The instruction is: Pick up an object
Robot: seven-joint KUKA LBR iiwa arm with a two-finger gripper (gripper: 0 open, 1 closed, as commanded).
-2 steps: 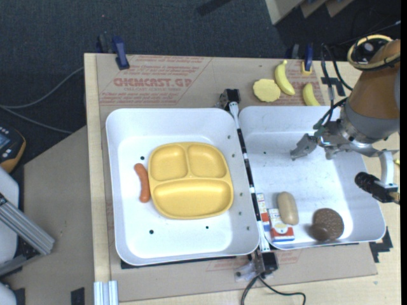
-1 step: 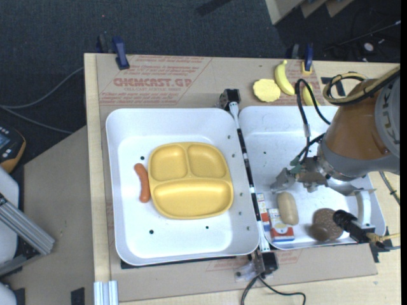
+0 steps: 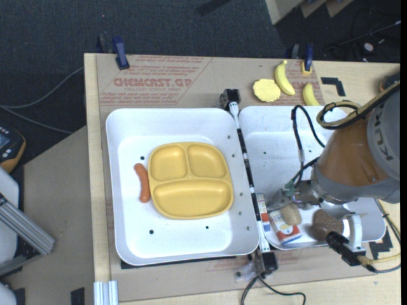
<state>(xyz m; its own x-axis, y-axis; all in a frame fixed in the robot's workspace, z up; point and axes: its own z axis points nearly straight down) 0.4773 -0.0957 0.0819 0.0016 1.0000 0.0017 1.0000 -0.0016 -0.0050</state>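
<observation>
The arm [image 3: 356,157] covered much of the right bin [image 3: 267,138]; whether the gripper [image 3: 289,202] was closed, I cannot tell.

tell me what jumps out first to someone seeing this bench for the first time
The yellow three-compartment plate in the middle of the left bin draws the eye first, with an orange toy hot dog lying in the bin off its left edge. Next comes the big grey-and-orange arm reaching low into the right bin, and two toy bananas on the bench behind it.
</observation>
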